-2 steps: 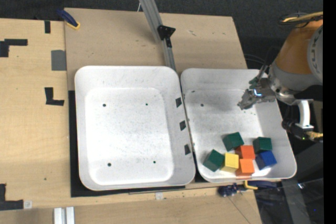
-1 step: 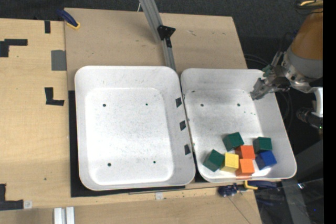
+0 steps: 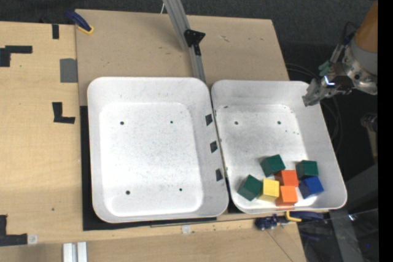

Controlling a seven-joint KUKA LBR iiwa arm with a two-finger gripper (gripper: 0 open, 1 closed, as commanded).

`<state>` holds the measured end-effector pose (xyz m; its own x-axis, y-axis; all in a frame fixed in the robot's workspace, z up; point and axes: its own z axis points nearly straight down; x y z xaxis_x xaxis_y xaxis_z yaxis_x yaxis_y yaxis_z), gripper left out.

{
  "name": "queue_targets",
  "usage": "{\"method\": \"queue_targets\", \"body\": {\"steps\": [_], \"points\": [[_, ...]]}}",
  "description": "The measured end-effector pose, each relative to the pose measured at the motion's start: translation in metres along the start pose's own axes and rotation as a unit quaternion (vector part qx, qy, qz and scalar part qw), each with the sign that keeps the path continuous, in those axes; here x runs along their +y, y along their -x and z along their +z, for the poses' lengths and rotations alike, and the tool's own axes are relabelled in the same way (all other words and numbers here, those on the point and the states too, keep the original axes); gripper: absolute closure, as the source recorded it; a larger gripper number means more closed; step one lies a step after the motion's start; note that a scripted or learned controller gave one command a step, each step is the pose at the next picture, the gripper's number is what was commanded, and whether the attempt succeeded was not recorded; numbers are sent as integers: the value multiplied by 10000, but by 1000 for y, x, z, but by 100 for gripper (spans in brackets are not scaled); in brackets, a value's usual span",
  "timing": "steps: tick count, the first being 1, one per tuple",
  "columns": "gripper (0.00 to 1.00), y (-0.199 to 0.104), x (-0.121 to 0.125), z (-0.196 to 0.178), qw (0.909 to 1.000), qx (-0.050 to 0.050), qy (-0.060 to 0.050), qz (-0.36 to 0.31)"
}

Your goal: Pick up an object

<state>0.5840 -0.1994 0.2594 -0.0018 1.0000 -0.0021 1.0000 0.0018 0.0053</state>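
Several small blocks cluster in the near right corner of the right bin [image 3: 258, 86]: a dark green block [image 3: 272, 164], another green one [image 3: 250, 187], a yellow block [image 3: 271, 188], two orange blocks [image 3: 288, 178], a third green block [image 3: 307, 169] and a blue block [image 3: 311, 186]. My gripper [image 3: 317, 92] hangs over the far right rim of that bin, well away from the blocks. I see nothing held in it.
The left bin [image 3: 147, 84] sits beside the right one. A slanted metal post [image 3: 178, 6] rises behind the gap between the bins. A blue clamp [image 3: 272, 222] sits at the bench's front edge below the right bin.
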Motion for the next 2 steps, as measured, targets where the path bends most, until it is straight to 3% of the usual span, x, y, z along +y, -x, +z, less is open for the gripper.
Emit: {"method": "queue_targets", "body": {"steps": [2], "points": [[100, -98, -24, 4, 10000, 20, -31, -19]]}}
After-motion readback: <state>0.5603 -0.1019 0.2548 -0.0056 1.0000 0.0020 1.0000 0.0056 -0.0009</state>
